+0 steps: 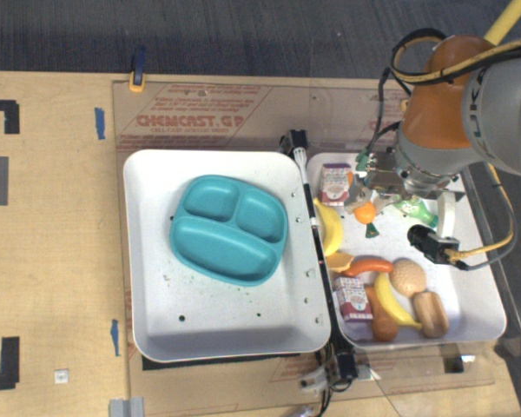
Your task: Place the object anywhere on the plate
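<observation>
A teal divided plate [228,228] lies in the left white bin [156,320]. My gripper [379,196] hangs low over the far part of the right bin [486,311]. A small orange carrot with a green tip [366,215] shows right at the gripper's lower-left edge; whether it is gripped or only lying beneath is unclear. The grey wrist and its orange band [443,102] rise toward the upper right.
The right bin holds several toy foods: a pink pouch [335,183], a banana [330,228], an orange piece [365,266], a tan round piece [408,276], another banana [391,302], a bread roll [431,313], a second pouch [353,298]. A dividing rim [313,233] separates the bins.
</observation>
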